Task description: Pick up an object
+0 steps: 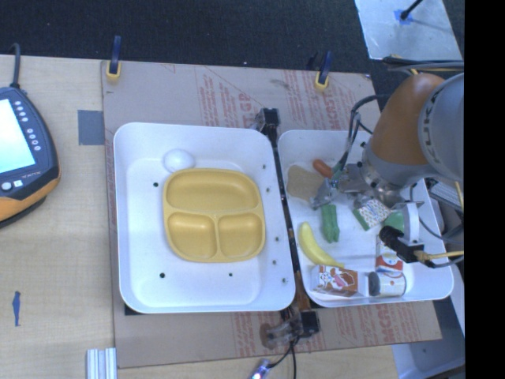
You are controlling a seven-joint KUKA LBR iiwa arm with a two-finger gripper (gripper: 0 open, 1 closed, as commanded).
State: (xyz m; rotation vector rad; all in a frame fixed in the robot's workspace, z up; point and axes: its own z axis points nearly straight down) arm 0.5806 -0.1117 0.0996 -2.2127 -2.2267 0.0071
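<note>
The arm reaches from the right over the right bin (293, 235), its gripper (331, 192) low near the bin's upper middle; whether it grips anything cannot be told. Below it lie a green object (329, 222), a banana (314, 245) and a bottle (359, 281). The left bin (138, 212) holds a yellow divided tray (214, 214).

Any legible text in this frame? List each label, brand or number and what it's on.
None can be quoted.
Cardboard sheet under the bins: red printed lettering, too faint to read.
Carton lying in the right bin: red and white print, blurred.
Small packet by the pincer: pattern only, unreadable.
Handheld pendant at left: screen and buttons, nothing legible.
</note>
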